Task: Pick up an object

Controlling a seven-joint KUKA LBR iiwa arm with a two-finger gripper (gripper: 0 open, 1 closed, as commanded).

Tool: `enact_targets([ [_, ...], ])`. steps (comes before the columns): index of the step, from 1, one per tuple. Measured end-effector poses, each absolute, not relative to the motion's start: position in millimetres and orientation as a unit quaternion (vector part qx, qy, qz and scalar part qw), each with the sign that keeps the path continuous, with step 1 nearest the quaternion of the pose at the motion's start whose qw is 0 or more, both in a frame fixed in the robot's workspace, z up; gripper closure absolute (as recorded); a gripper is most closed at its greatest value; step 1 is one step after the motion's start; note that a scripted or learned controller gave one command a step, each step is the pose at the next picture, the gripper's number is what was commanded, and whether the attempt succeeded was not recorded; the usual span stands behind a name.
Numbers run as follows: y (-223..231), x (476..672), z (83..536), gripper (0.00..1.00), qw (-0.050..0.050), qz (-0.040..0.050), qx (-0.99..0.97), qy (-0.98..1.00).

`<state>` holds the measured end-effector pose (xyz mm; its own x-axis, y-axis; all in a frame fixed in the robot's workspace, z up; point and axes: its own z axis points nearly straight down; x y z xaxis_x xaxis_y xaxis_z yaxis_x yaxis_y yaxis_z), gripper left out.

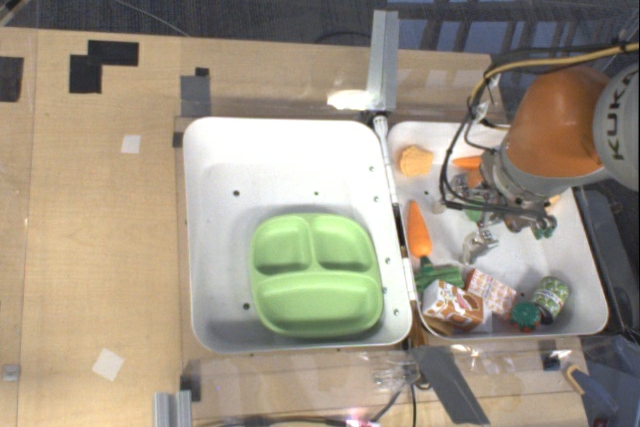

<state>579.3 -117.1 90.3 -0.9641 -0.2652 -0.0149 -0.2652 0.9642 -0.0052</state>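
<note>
A: Bins? Left bin [215, 165] carries a green divided plate [316, 273]. Right bin [592, 310] crowded.
B: Arm [560, 130] over the right bin; gripper [483, 241] low, pincer state — cannot tell.
A: Objects: carrot [418, 231] beside the divider, snack packets [470, 300] and green can [549, 296] along the near wall, orange piece [416, 160] at the far corner

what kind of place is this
Probably a robotics lab bench set up for pick trials: a KUKA arm reaches over two white bins, one holding a green divided plate, the other toy food such as a carrot.
</note>
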Motion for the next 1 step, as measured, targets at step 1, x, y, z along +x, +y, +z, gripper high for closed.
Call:
enact_targets([
  [1,-153.5,672.5,89.6,0.0,0.007,-0.0019,-0.233,0.972],
])
